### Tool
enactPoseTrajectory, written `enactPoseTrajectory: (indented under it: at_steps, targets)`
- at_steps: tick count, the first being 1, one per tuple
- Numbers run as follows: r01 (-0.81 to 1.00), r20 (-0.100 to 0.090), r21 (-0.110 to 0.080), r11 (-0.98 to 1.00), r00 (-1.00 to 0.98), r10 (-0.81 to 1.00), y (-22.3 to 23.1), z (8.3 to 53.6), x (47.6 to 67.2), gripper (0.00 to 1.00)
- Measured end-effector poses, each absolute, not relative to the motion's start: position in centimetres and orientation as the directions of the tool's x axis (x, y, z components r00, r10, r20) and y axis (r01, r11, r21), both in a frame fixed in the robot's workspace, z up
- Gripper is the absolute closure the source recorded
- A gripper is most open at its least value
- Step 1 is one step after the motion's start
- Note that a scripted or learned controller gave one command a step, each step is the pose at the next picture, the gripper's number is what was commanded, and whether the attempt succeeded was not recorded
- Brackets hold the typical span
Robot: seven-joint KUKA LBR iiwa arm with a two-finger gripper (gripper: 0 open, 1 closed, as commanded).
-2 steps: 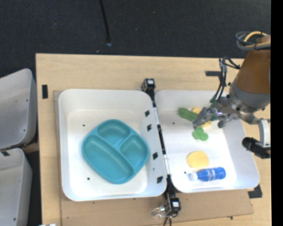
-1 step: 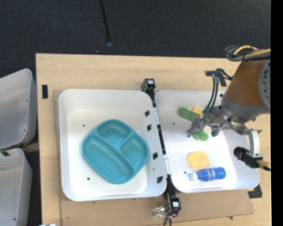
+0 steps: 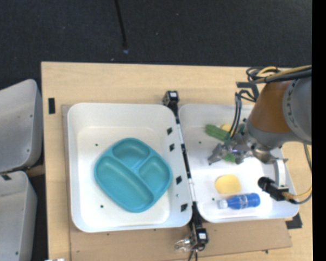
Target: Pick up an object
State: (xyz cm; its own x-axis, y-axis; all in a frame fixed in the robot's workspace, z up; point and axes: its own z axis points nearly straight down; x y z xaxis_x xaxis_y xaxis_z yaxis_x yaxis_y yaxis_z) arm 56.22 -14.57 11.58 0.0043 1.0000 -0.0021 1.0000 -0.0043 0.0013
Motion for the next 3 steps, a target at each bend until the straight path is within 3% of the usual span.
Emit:
enactPoseTrajectory:
  at_steps: [1,2,3]
  targets:
    - [1.000,-0.002,0.002,-0.008,0.008,1.000,-14.7,10.2,56.3,0.00]
    - [1.000,-0.004,0.007,-0.015,0.015,1.000,-14.9,11.3,56.4,1.00]
    - [1.000,-0.001,0.001,0.002,-0.002,1.000,-14.0,16.4,56.8,1.00]
